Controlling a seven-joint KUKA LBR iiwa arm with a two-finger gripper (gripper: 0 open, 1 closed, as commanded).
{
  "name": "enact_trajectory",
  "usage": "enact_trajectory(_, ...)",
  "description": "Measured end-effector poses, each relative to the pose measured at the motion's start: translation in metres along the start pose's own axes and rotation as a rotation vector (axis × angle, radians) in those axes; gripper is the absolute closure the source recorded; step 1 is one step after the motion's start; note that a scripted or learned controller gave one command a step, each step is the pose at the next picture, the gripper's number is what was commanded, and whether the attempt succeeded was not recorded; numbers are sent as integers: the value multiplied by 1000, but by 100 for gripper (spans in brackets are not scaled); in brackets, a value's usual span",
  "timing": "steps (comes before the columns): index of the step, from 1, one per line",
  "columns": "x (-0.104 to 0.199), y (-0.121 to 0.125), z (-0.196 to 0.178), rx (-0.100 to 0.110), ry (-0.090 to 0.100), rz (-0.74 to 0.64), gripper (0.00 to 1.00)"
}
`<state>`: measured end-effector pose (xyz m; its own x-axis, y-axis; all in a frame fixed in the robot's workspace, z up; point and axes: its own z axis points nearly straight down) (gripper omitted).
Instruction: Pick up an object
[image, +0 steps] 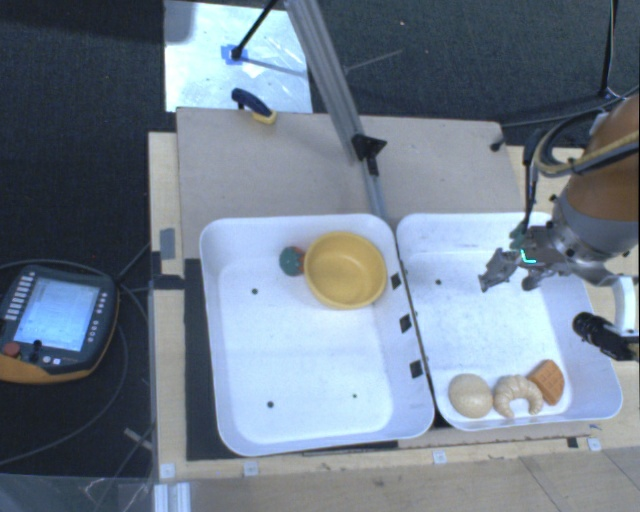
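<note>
My gripper (511, 277) hangs over the upper middle of the right bin (450, 310), open, with nothing between its fingers. Well below it, along that bin's front edge, lie a pale round bread roll (470, 396), a croissant (517, 394) and an orange-brown cracker-like piece (547, 381), side by side. In the left bin (300, 400) a yellow bowl (345, 270) sits at the back right, with a small dark green ball (291, 261) touching its left side.
A metal pole (340, 100) slants down from the top to the gap between the bins. A teach pendant (50, 320) lies on the floor at the left. A yellow-handled clamp (254, 105) sits at the board's back edge.
</note>
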<state>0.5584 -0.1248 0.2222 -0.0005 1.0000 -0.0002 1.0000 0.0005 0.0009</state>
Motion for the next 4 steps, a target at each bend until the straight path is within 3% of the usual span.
enact_trajectory(1,0,0,0,0,0,0,0)
enact_trajectory(4,7,15,133,3,0,0,0)
